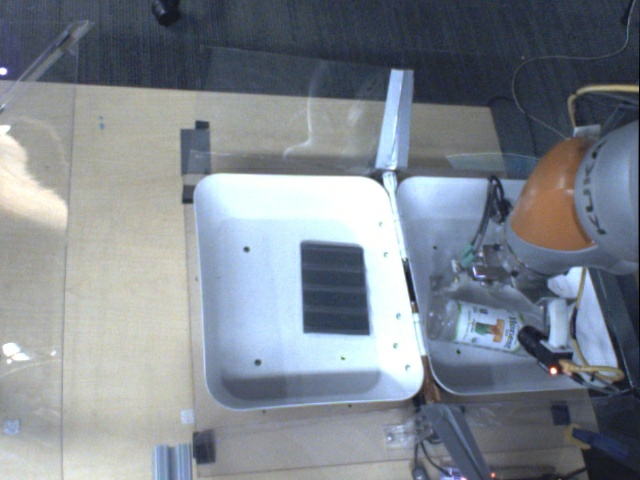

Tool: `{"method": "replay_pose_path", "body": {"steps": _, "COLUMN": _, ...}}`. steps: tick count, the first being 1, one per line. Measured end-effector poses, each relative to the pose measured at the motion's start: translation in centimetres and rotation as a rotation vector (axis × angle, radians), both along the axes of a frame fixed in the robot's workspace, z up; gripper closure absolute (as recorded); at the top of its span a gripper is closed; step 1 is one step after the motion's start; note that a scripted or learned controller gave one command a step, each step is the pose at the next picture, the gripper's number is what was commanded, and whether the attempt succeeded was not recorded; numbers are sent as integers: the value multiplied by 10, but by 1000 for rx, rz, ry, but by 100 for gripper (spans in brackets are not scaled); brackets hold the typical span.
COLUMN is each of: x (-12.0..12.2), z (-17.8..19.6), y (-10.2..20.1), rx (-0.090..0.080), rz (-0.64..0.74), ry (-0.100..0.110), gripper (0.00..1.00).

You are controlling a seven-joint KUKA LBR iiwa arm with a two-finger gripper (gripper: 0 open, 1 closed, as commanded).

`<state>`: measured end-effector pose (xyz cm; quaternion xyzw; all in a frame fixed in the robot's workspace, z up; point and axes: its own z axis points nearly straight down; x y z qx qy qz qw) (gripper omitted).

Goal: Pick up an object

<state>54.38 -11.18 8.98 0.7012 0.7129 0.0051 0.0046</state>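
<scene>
Grey with an orange band, the arm (pixel 590 203) stretched in from the right, and its gripper (pixel 483 266) hung low over the middle of the right bin (pixel 432 218). Whether the gripper was spread or pressed together could not be told. A clear bottle (pixel 485 326) with a white, green and orange label lay on its side just beside the gripper, toward the bin's near wall; contact between them was unclear. A black ribbed slab (pixel 335 288) lay flat in the middle of the left bin (pixel 230 268).
</scene>
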Motion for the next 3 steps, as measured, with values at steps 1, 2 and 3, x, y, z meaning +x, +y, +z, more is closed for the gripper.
{"method": "replay_pose_path", "body": {"steps": 1, "x": -51, "z": 1, "y": -4, "rx": -4, "rz": 119, "ry": -4, "gripper": 0}}
{"method": "replay_pose_path", "body": {"steps": 2, "x": -55, "z": 30, "y": -54, "rx": 1, "rz": 243, "ry": 9, "gripper": 0}}
{"method": "replay_pose_path", "body": {"steps": 3, "x": -37, "z": 0, "y": -18, "rx": -6, "rz": 343, "ry": 2, "gripper": 0}}
